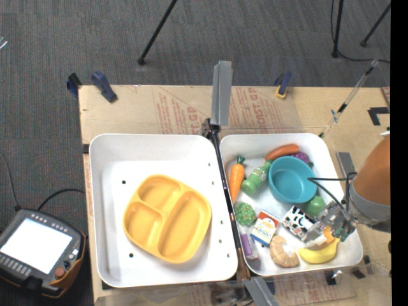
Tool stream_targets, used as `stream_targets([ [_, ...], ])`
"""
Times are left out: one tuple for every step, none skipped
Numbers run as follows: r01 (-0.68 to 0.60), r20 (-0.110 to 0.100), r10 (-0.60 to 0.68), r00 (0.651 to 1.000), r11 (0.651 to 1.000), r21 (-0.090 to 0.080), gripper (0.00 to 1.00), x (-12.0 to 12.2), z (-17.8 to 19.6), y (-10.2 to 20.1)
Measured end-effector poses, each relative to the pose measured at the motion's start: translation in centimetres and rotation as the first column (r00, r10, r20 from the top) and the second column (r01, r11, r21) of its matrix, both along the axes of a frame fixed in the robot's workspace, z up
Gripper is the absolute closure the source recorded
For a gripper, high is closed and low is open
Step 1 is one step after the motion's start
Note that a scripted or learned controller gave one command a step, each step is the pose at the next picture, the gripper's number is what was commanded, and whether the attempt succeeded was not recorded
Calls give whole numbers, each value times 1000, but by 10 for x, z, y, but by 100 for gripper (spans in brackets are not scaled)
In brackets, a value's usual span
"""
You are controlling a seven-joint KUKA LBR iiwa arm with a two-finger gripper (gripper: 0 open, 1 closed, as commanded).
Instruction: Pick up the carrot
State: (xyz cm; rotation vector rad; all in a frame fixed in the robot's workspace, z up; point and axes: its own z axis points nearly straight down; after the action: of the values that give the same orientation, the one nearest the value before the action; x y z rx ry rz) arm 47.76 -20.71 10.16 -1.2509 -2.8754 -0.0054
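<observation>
Two white bins sit side by side on the bench. The left bin (102,171) has a yellow plate (167,217) in it, the kind with three parts for food. The right bin (255,139) is full of toys. The carrot (236,179) lies along the left wall of this bin, toward the far side, with its green top pointing away and its orange tip pointing near. Just to its right is a green bottle (255,178), and next to that a blue bowl (291,178). A long orange-red toy (282,152) lies at the far side of the bowl, with something purple (303,159) beside it. Near the carrot's tip is a bumpy green toy like broccoli (245,213). Closer to me are a small box (264,228) with blue and white on it, a black and white spotted box (295,222) (it looks like a cow pattern), a bread roll (282,252), and a yellow banana (320,254). A round green thing (314,205) sits by the near right side of the bowl. The arm comes in from the right, and its gripper (329,230) is low in the near right corner of the right bin, right above the banana and the spotted box. That is well apart from the carrot. I cannot tell if the jaws are open or closed, since the parts there are too small and jumbled to make out.
</observation>
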Motion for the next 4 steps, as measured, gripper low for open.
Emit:
stream_targets([
  [-440, 9, 440, 898, 898, -9, 100, 15, 97, 10],
  [-656, 6, 656, 754, 754, -7, 100, 1, 157, -2],
  [-883, 7, 883, 469, 470, -11, 100, 0, 239, -5],
  [-993, 8, 993, 119, 119, -4, 100, 12, 218, -3],
])
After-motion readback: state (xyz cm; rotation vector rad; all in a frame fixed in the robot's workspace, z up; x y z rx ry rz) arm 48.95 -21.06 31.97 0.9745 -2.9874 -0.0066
